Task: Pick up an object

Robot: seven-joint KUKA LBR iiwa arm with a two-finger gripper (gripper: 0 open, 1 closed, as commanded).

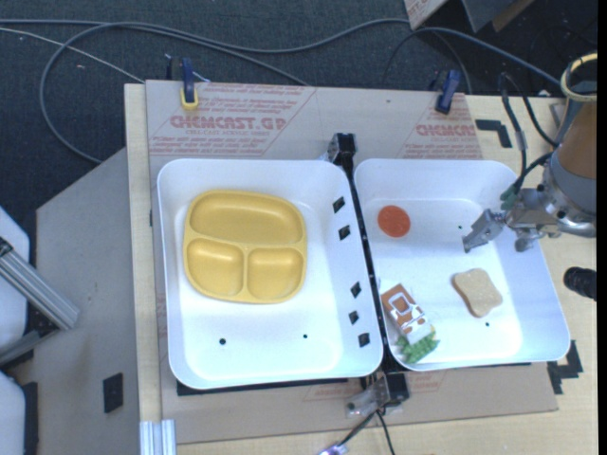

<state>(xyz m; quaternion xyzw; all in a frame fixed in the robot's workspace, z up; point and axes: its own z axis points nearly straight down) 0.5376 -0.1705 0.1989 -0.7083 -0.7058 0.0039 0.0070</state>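
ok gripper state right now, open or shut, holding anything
gripper: open, holding nothing, over the right bin above the bread.

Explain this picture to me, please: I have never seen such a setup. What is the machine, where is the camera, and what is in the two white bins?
One camera looks down at a slant on a bench. The machine is a robot arm reaching in from the right; its gripper, fingers spread and holding nothing, hangs over the right bin. That bin holds a round orange piece, a tan bread-like slice and a small printed packet by the lower left wall. The left bin holds a yellow divided plate.
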